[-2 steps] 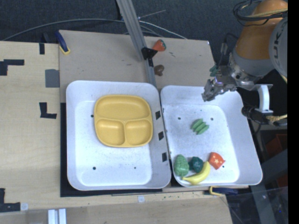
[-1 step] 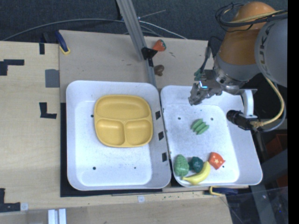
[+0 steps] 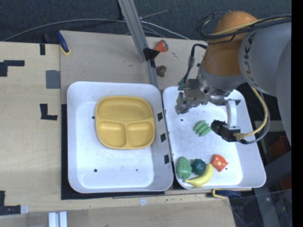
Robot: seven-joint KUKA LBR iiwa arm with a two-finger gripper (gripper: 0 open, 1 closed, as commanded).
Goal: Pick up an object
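Bench bears two white bins; gripper [image 3: 182, 109] hangs at right bin's [image 3: 251, 174] far-left corner, grip unreadable. We fear it closes on nothing: green pepper [image 3: 202, 128] mid-bin, banana [image 3: 202, 177] at near edge.

Bench with two shallow white bins side by side. Left bin [image 3: 80, 174]: held one yellow divided tray [image 3: 125, 122], three compartments, lying toward the bin's 12 o'clock side. Right bin [image 3: 253, 171]: held a green ridged piece [image 3: 202, 127] near centre; at 6 o'clock, a cluster of a light green item [image 3: 183, 166], a dark green item [image 3: 199, 166] and a yellow banana [image 3: 202, 177], touching one another; a red-orange item [image 3: 218, 162] just beside them at 3 o'clock. Gripper [image 3: 183, 106] hung over the right bin's 11 o'clock corner, apart from all items.
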